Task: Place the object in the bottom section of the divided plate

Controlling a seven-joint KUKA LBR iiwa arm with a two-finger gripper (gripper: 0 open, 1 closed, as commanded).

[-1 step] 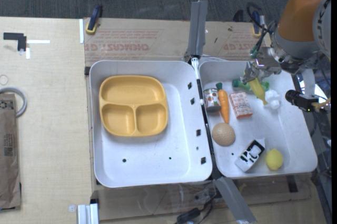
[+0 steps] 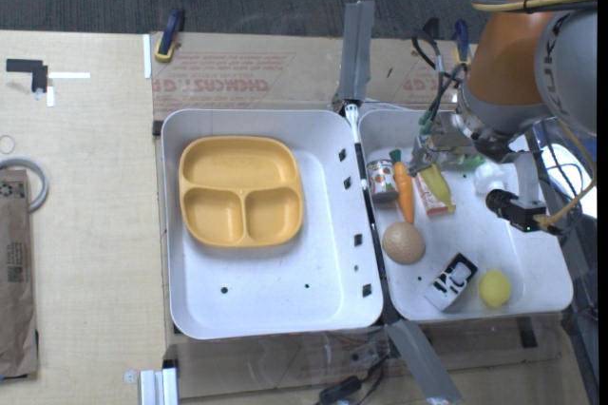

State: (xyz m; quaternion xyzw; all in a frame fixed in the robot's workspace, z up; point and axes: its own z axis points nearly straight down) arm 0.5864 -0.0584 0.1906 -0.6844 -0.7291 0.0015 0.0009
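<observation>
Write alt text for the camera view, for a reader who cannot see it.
A grey and orange robot arm reaches from the right over the right white bin, which holds a carrot, a small can, a lemon, a tan ball and a few packets. The left white bin holds a yellow divided plate with nothing in its sections.

Yellow plate [image 2: 241, 191], orange carrot [image 2: 405, 192]

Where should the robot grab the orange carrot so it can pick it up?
Probably around the carrot's thick middle, coming straight down from above. It lies flat and long in the right bin, so the fingers should close across its narrow width. The small can sits very close on one side and a yellow packet on the other, leaving little room.
</observation>
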